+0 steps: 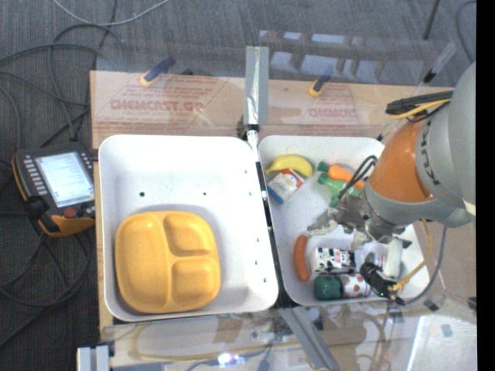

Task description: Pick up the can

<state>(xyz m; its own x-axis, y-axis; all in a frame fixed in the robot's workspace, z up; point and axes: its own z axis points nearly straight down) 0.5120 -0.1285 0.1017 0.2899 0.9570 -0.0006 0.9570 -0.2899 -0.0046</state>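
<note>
**Operator:** What's closest to the lens?

**Spotter:** Your arm [433, 168], grey with its orange band, reaches in from the right above the right bin [325, 147]. The gripper [352, 230] hangs below the band, over the middle of that bin. Whether the claw is apart or together, I cannot tell; the wrist hides it.

**Operator:** Count things for me.

**Spotter:** Two white bins. You have one yellow tray [167, 263] with three compartments, lying in the left bin [178, 149]. The right bin holds six items:
- one banana [289, 163]
- one small box [283, 185], just in front of the banana
- one carrot [341, 176]
- one red sausage [301, 257]
- one black-and-white spotted carton [334, 259]
- one can [340, 286]

**Operator:** Where's the can?

**Spotter:** It lies on its side, just beside the right bin's near wall, with its dark green end pointing left. The spotted carton sits right behind it (touching or nearly so, I can't say which). The sausage is near its left end. The gripper is beyond the carton, apart from the can.

**Operator:** Room to move?

**Spotter:** It's tight around the can, with the wall in front and the carton behind. In the left bin you have bare floor behind the tray and along its right side. A teach pendant [54, 180] lies outside, by that bin's left wall.
</note>
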